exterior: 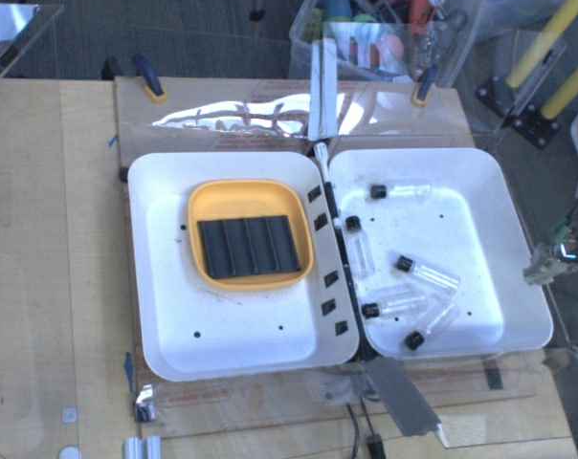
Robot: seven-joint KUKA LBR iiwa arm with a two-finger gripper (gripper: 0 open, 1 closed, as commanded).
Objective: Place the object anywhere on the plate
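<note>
Gripper [554,262] is taken, with some doubt, to be the small grey shape cut off at the right edge, just outside the right bin [519,256]; whether it is spread or closed cannot be told. Two white bins are set touching side by side. Open floor is left around the one yellow plate [205,202] in the left bin [160,285]; a dark ribbed insert [248,246] lies on it. About five clear, black-capped vials [425,273] are scattered across the right bin, some overlapping and hard to separate.
</note>
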